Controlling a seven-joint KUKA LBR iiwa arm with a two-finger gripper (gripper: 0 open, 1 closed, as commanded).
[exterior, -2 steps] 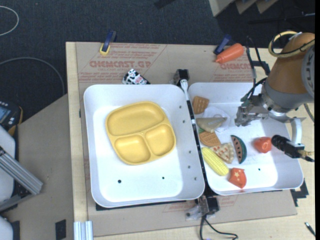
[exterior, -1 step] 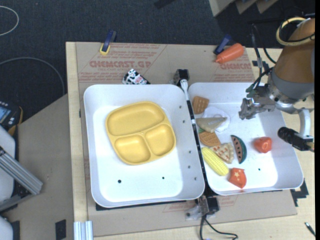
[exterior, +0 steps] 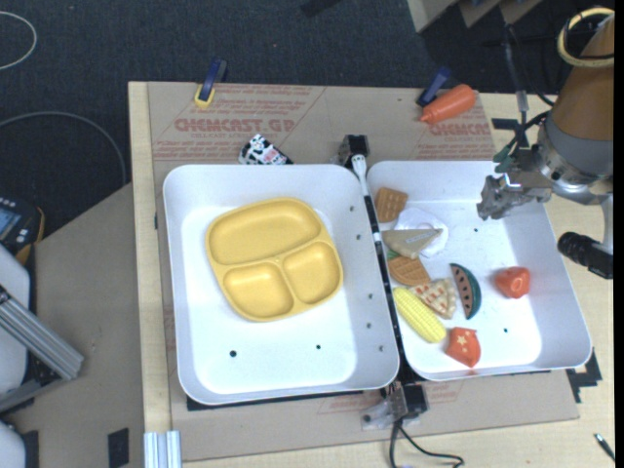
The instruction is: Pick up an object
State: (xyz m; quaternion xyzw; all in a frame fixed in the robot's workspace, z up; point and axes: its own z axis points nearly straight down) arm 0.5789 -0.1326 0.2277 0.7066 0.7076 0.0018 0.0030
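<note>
The right bin (exterior: 546, 330) holds several toy foods: a waffle piece (exterior: 391, 203), a pale wedge (exterior: 413, 240), a brown cracker (exterior: 409, 271), a corn cob (exterior: 419, 315), a pizza slice (exterior: 441, 297), a watermelon slice (exterior: 468, 290), a red strawberry (exterior: 464, 345) and a red tomato (exterior: 513, 282). My gripper (exterior: 500, 201) hangs over the bin's upper right part, above bare floor, well above the tomato. Nothing shows between its fingers.
The left bin (exterior: 195, 359) bears a yellow three-compartment plate (exterior: 275, 257). Outside the bins on the bench lie an orange carrot (exterior: 448, 104), a yellow-and-blue clamp (exterior: 209, 85) and a black-and-white toy (exterior: 263, 151). A black clip (exterior: 354, 150) sits between the bins' top corners.
</note>
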